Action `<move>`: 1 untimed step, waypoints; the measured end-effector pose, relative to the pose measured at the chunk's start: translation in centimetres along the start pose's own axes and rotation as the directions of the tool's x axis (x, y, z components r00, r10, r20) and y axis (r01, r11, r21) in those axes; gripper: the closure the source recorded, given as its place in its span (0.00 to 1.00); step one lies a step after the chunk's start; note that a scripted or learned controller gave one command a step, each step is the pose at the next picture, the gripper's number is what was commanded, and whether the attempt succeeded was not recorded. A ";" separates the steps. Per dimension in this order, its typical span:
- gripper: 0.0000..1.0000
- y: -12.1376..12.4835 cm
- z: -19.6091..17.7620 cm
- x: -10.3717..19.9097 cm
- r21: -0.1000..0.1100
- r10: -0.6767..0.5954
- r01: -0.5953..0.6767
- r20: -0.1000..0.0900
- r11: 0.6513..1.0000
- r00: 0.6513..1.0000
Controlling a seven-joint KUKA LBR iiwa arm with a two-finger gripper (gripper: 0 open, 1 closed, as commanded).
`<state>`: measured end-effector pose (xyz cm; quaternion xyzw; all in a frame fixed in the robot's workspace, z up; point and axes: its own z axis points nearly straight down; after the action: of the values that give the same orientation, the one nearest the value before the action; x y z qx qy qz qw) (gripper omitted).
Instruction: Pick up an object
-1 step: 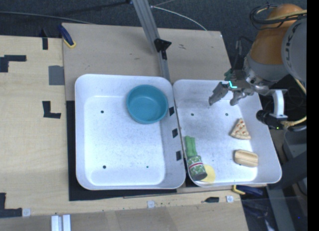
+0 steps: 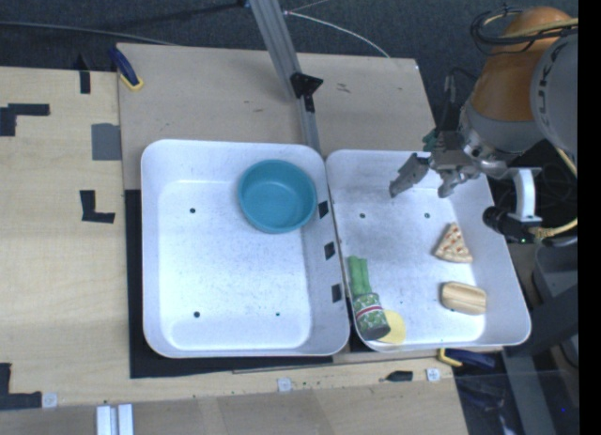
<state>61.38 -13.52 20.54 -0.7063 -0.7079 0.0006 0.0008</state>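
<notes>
My gripper (image 2: pixel 424 182) hangs over the upper part of the right bin (image 2: pixel 376 236), its two fingers spread apart and nothing between them. Below it in that bin lie a pizza-slice toy (image 2: pixel 454 244) near the right wall, a tan bread-roll toy (image 2: pixel 463 298) under it, and a green packet (image 2: pixel 364 298) with a yellow disc (image 2: pixel 394 330) at the lower left. A blue bowl (image 2: pixel 276 195) sits in the upper right part of the left bin (image 2: pixel 188 264).
The grey arm with its orange band (image 2: pixel 515 67) comes in from the upper right. A slanted metal pole (image 2: pixel 282 43) runs down to the gap between the bins. Black cables lie right of the right bin.
</notes>
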 end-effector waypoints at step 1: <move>0.00 -0.9 5.5 -0.6 0.004 0.002 -0.002 0.001 1.000 1.000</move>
<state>60.44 -14.08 15.07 -0.7069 -0.7073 0.0024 0.0021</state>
